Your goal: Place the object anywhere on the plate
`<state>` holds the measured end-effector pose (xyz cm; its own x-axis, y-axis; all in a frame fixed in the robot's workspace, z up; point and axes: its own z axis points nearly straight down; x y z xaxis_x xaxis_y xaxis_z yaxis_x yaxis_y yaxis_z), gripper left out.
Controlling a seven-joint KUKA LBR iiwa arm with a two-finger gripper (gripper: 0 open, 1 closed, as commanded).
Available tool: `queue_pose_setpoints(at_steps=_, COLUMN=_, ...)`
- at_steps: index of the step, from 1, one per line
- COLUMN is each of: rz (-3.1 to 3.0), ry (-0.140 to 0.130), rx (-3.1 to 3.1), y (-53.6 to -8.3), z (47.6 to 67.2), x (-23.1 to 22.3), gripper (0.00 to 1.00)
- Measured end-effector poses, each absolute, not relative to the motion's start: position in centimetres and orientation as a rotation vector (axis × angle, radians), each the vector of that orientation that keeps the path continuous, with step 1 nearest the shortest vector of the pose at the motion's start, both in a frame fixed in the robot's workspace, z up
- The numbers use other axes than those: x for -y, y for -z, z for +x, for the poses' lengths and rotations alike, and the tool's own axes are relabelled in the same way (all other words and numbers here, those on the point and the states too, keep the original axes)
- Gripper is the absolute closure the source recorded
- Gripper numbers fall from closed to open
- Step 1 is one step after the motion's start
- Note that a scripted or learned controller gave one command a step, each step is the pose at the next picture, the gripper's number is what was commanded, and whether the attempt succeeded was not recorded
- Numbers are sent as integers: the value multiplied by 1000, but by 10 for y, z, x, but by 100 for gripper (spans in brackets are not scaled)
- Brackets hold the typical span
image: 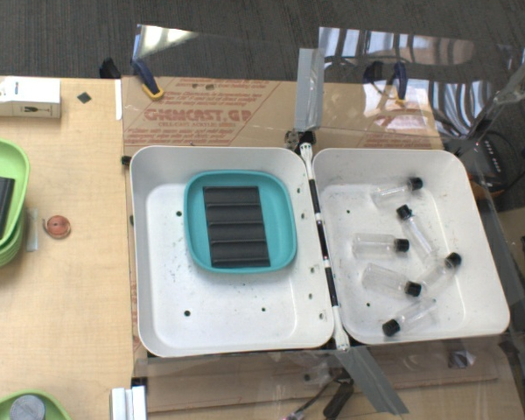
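Two shallow white bins sit side by side on the counter (70, 322). The left bin (157, 313) carries the teal plate (197, 226), a rounded square with a raised rim and a dark ribbed insert (238, 226) in its middle. The right bin (472, 313) holds the task objects: about six clear vials with black caps, scattered and lying on their sides, e.g. one near the top (392, 191), one at mid-bin (378, 246), one at the front (409, 317). Some lie touching or overlapping toward the right side (437, 265).

Claw: I cannot tell its state, and nothing is judged held. Step in hand, by my reading: pick one vial.

Advice for the pick: choose a vial lying apart from its neighbours; the mid-bin one looks best isolated. Close across the short axis of the body, not along it, and aim near the middle of the tube so the cap end does not tip it. Avoid the clustered pair at right, where a neighbour may block a finger.

Materials: vials look like smooth transparent plastic or glass, cylindrical, so likely to roll and slip. Bin floors are glossy white with small holes. Plate appears as matte plastic; the ribbed insert should stop a vial rolling off
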<state>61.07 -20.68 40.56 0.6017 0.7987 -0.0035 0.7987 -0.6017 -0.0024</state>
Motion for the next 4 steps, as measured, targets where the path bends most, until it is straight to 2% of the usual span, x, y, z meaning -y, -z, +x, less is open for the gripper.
queue_pose_setpoints(at_steps=1, rz=-2919, ry=-7, rx=1159, y=-440, z=600, x=213, gripper=0)
queue_pose_setpoints(at_steps=2, rz=-3013, ry=-11, rx=883, y=-439, z=585, x=218, gripper=0)
queue_pose_setpoints(at_steps=4, rz=-3120, ry=-14, rx=352, y=-438, z=566, x=222, gripper=0)
